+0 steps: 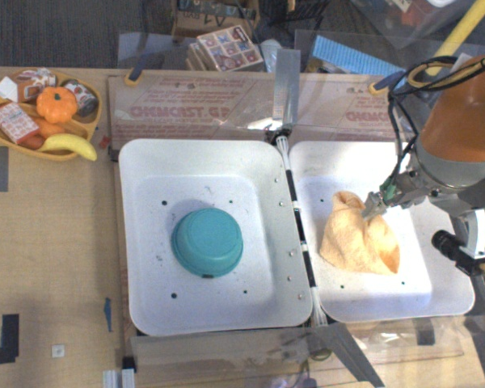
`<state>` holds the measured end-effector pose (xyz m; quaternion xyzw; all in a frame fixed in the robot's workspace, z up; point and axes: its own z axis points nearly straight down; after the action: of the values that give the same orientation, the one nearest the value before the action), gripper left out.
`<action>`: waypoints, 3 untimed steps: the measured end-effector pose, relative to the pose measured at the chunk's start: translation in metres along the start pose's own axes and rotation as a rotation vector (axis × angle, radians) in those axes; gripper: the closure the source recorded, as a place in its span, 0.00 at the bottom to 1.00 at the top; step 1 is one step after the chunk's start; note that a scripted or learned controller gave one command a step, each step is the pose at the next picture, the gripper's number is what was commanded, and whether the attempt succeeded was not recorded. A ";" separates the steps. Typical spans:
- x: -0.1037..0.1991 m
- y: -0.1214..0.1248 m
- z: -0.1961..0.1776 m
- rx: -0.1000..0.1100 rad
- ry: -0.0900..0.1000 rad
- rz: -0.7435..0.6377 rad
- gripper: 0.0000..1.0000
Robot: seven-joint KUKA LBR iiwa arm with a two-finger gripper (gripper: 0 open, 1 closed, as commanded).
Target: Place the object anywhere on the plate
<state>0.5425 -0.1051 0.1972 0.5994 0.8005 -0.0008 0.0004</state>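
Nearest, two shallow white plastic bins w/ rounded corners sit side by side on the bench. Left bin (145,176): one round teal plate (208,242), smooth, lying upside down near centre. Right bin (444,297): one soft crumpled cloth (358,234), tan-orange, bunched in folds, approx mid-bin. Gripper (377,203) is down at the cloth's upper right edge, touching fabric; cannot tell if the fingers are open or closed. Arm (461,128) slants in from the right, grey w/ orange band. Far left corner: shallow yellow dish (0,128) w/ toy pumpkin (56,103), banana (70,144), other small items.
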 end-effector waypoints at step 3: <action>0.106 0.002 -0.014 -0.002 0.002 -0.798 1.00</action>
<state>0.5147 -0.0028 0.2106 0.2414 0.9704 0.0002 -0.0002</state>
